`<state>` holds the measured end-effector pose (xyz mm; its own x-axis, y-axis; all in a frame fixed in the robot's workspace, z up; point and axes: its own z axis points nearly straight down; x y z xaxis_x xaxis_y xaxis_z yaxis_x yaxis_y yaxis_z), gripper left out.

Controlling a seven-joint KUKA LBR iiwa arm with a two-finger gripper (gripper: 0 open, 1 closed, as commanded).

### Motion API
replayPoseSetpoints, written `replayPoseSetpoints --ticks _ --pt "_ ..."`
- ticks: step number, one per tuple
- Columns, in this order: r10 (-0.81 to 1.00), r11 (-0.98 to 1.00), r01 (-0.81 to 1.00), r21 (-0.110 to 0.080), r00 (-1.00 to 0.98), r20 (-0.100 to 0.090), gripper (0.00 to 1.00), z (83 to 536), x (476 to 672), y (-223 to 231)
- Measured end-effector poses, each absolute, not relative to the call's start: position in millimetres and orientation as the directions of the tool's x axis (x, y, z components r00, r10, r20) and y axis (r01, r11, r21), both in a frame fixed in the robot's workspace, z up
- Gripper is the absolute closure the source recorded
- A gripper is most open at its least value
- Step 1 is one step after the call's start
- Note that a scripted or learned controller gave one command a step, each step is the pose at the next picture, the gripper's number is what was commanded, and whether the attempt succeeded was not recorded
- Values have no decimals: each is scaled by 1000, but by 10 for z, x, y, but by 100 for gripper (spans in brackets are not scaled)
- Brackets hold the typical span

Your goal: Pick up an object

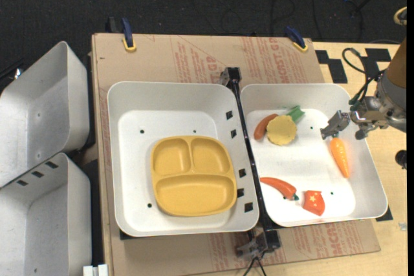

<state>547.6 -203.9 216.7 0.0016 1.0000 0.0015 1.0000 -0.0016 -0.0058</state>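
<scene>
the gripper (pixel 346 124) hangs over the right rim of the right bin (pixel 372 168), its fingers spread and pinching nothing. just below it, near the bin's right wall, an orange carrot (pixel 340 157) lies lengthwise, apart from the fingers. at the far side of this bin a yellow round piece (pixel 282 130) rests against a red sausage (pixel 262 127) on its left and a green piece (pixel 295 114) on its far right, the 3 touching in a cluster. toward the near edge lie a red chili pepper (pixel 279 186) and, just right of it, a red strawberry (pixel 314 202). the middle of the bin floor is bare between these groups. the left bin (pixel 123 139) holds a yellow divided plate (pixel 193 176) with 3 compartments. both bins sit on the cardboard-covered counter (pixel 174 55).
</scene>
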Motion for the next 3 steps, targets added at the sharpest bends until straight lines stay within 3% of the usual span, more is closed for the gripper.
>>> replayPoseSetpoints --ticks 2,3 --pt "1000 -1 1000 -2 1 0 0 1141 5644 -2016" --pt "1000 -1 1000 1 1 -1 100 1269 5650 -2016"
